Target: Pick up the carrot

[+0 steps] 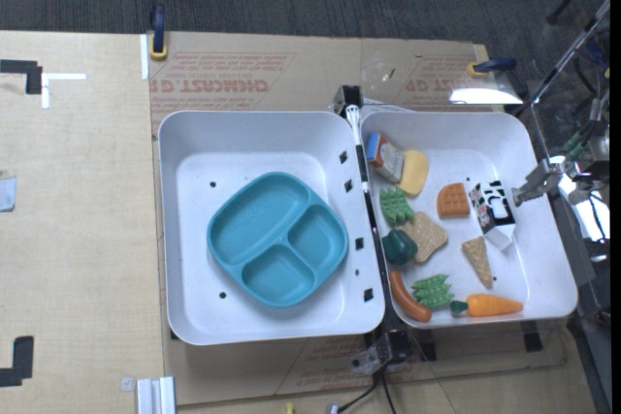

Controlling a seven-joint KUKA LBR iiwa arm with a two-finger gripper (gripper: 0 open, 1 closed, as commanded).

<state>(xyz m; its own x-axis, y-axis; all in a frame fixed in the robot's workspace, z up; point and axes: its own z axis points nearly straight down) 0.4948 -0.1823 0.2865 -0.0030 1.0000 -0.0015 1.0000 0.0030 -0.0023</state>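
The carrot (495, 306), orange with a green top pointing left, lies flat at the front right corner of the right bin (539, 267). Grey metal parts of my gripper (536, 185) reach in over that bin's right rim, well behind the carrot and apart from it. Nothing touches the carrot.
The right bin also holds a sausage (409, 298), a green vegetable (432, 289), a bread slice (425, 236), a cracker wedge (477, 260), a waffle (452, 201), a black-and-white carton (495, 206) and yellow cheese (414, 172). A blue divided plate (278, 238) lies in the left bin (184, 208).
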